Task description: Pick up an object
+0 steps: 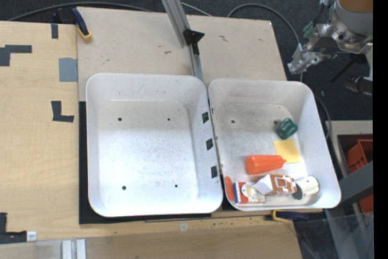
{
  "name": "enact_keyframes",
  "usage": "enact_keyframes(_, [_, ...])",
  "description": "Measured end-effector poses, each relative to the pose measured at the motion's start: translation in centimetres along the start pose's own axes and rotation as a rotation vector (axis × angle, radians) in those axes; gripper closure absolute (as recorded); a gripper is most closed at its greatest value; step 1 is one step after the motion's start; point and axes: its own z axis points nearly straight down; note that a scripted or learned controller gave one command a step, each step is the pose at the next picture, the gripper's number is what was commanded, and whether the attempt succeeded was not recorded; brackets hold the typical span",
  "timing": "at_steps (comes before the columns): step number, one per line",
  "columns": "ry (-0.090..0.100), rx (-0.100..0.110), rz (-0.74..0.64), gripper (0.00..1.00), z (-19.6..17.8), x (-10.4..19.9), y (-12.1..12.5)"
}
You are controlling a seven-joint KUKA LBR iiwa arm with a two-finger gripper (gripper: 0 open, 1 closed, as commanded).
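Note:
The right bin (242, 94) holds several objects near its front right: a small dark green block (286, 127), a flat yellow pad (287, 151), an orange cone-shaped piece (264, 164), and a white and orange packet (274, 185) lying along the front wall. My gripper (301, 62) hangs above the bench beyond the right bin's far right corner, apart from every object. Nothing shows between its fingers.
The left bin (103, 130) sits beside the right one. A slanted metal pole (173, 0) crosses the bench behind the bins. A blue and yellow clamp (82, 24) lies at the bench's far left corner. Cables run behind the bench.

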Motion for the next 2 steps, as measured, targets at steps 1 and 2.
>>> enact_keyframes(1, [0.002, 0.007, -0.003, 1.0, 2.2, 4.8, -2.2])
enact_keyframes(2, [0.002, 0.007, -0.003, 1.0, 4.1, 9.9, -4.9])
